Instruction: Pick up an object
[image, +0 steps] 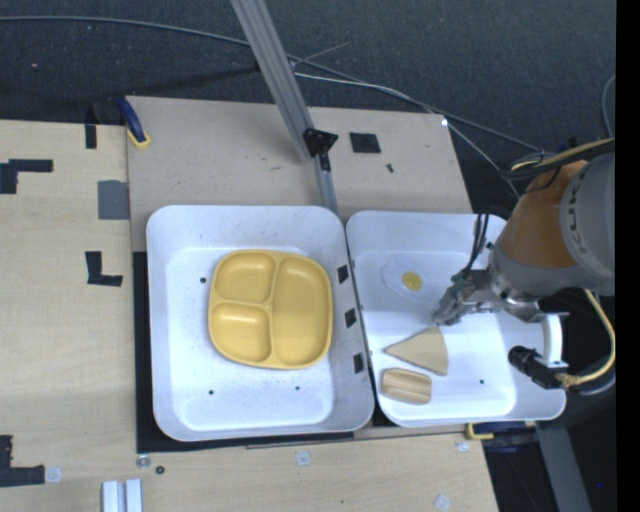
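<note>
Both bins (180, 330) are white; the divided plate (270, 308) is yellow, the wedge (420, 351) and small loaf (406, 386) tan, the tabletop (60, 220) pale wood with black patches.

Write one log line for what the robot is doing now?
gripper: low in right bin | nearest: tan wedge | holding: unclear

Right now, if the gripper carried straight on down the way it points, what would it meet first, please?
Probably the tan wedge: the gripper sits in the right bin, pointing down and left just above the wedge's tip. Height is hard to judge, so it might touch the bin floor beside it.
</note>
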